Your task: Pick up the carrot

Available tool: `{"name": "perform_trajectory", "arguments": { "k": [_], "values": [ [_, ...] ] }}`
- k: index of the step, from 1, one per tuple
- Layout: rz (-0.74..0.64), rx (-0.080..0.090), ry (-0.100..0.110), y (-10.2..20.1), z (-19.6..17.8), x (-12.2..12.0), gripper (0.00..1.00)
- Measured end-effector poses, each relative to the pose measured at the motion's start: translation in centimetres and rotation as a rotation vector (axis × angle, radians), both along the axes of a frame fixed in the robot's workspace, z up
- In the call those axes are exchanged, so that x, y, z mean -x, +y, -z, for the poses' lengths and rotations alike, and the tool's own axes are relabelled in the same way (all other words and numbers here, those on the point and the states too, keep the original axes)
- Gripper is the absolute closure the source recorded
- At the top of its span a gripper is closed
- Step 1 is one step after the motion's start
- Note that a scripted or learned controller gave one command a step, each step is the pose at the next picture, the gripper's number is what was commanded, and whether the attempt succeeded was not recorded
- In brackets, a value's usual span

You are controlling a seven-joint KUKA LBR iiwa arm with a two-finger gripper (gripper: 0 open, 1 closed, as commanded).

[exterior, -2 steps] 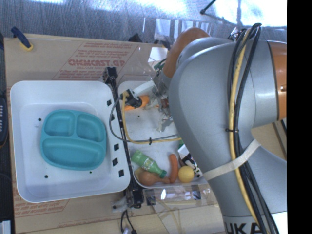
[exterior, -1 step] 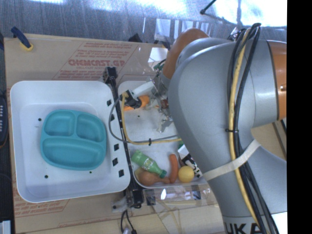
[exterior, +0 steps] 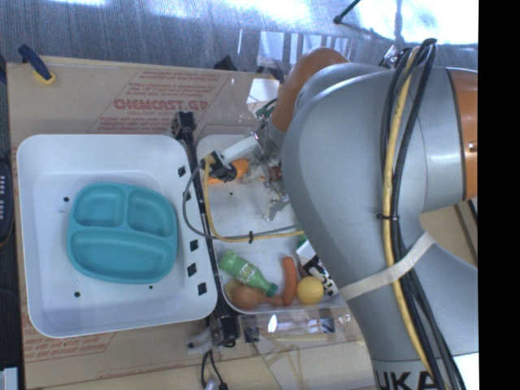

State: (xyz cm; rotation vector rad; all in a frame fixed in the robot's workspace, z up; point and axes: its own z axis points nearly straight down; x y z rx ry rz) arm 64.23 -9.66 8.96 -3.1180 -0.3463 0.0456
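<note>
Two white bins. The left bin (exterior: pixel 36 218) has a teal divided plate (exterior: pixel 122 232). In the right bin (exterior: pixel 236 214), a green bottle (exterior: pixel 248 273) lies at the bottom end. The gripper (exterior: pixel 274 201) hangs mid-bin, and I honestly can't tell if it's clamped or loose. The carrot (exterior: pixel 288 276) sits between the bottle and a yellow ball (exterior: pixel 309 289).

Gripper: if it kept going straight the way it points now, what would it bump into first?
Probably the bare floor of the right bin: the gripper seems to point down at it, though depth is unclear. The carrot lies off to the side.
</note>
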Motion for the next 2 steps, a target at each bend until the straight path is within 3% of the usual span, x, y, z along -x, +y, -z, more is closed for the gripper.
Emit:
{"name": "perform_trajectory", "arguments": {
  "k": [1,2],
  "values": [
    [-0.022,-0.002,-0.007,0.2,0.0,0.5,0.00],
    [-0.026,-0.006,0.000,0.5,-1.1,-0.2,0.00]
  ]
}}
